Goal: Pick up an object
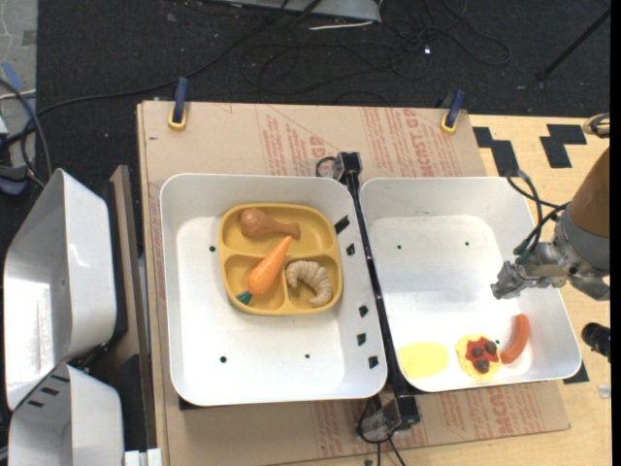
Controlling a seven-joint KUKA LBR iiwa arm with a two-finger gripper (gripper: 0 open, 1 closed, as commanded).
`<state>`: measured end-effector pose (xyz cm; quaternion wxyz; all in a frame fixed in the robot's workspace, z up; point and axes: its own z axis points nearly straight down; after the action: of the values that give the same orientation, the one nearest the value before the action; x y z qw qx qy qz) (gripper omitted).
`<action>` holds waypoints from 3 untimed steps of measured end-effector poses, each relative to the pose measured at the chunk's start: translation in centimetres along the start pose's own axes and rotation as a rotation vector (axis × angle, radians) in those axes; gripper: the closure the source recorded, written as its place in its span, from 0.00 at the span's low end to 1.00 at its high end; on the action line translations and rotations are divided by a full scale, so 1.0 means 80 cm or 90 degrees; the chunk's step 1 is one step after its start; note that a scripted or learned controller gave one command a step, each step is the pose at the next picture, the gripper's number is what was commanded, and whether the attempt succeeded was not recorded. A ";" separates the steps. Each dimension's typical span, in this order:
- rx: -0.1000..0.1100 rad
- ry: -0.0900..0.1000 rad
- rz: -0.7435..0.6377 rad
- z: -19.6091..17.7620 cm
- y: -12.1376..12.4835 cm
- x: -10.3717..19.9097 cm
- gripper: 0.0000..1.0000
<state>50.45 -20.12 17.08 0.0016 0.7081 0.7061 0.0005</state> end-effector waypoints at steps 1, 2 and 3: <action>-0.002 -0.001 -0.004 -0.065 0.002 0.000 1.00; 0.002 0.002 -0.007 -0.054 0.017 0.068 1.00; 0.001 0.001 -0.007 -0.065 0.028 0.126 1.00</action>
<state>52.66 -10.05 22.28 0.0004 0.7043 0.7099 0.0009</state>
